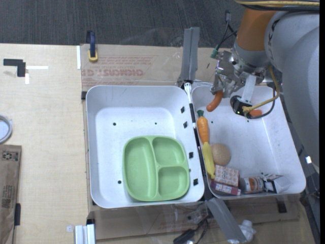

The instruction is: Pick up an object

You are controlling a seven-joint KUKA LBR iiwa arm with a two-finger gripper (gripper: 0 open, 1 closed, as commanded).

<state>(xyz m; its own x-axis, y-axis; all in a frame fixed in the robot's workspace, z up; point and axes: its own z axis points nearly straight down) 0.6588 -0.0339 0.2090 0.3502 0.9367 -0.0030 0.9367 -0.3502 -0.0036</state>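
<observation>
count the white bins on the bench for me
2. The left bin holds a green divided plate. The right bin lies beside it, with a carrot along its left wall and the gripper over its far end.

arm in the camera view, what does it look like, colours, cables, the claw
The arm is bulky, with smooth light-grey shells and an orange band above the wrist. Black and yellowish cables loop over the top of it, and thinner wires run down to the claw, a cluster of metal and dark parts with a pale finger.
</observation>
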